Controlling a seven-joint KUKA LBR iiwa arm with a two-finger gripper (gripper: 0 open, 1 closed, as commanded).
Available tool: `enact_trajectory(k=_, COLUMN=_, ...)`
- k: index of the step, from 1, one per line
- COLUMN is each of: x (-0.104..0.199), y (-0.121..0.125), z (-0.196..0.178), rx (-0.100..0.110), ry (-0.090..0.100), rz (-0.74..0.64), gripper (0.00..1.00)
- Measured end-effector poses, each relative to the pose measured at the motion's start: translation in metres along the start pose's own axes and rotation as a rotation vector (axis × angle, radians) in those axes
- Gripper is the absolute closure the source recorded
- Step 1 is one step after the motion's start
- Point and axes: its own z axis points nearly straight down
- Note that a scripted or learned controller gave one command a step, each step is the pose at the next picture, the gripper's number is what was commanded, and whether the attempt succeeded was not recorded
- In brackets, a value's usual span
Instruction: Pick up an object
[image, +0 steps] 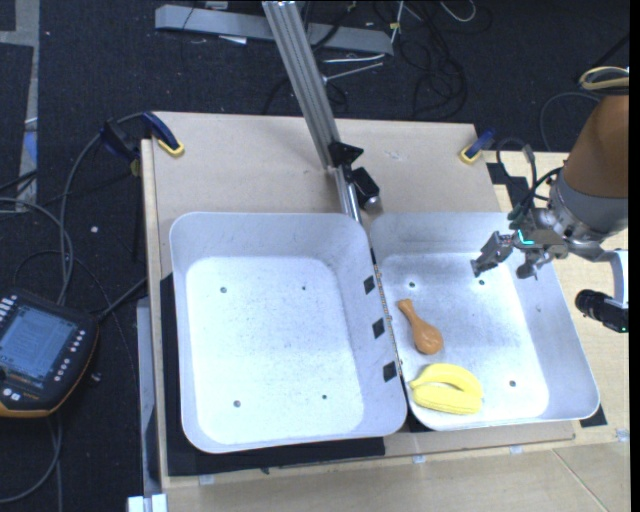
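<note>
my bench (250, 150) is pale wood on a dark carpeted floor (80, 60). black cables (60, 215) trail at nine o'clock beside a handheld control pendant (38, 350). a slanted aluminium pole (310, 90) rises toward twelve o'clock.

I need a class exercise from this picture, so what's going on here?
A grey robot arm with an orange band reaches in from the right, its gripper open over the right shallow white bin and holding nothing. A yellow plastic banana and a tan wooden spoon-shaped piece lie lower in that bin, untouched.
</note>
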Motion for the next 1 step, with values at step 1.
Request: enact_trajectory(k=1, x=0.0000, y=0.0000, z=0.0000, rx=0.000, ry=0.000, rz=0.000, gripper=0.00)
